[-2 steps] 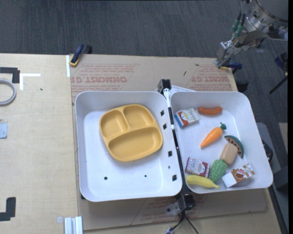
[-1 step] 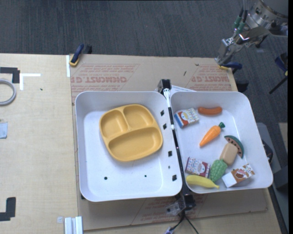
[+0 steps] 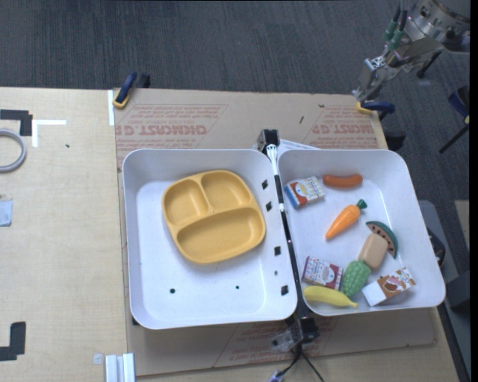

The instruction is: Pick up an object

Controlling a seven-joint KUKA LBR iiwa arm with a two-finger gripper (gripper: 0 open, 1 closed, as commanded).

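Arm (image 3: 441,19) cut off at top-right edge; end effector (image 3: 371,74) blurred.

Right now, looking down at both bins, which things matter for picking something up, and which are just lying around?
For the job: gripper; carrot; sausage; banana; corn cob; milk carton.

Lying about: yellow divided plate in the left bin; clamps; tape roll.

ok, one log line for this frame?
gripper: above bench's far right corner, clear of both bins, holding nothing | right bin: toy food untouched | left bin: yellow plate | pick: not begun
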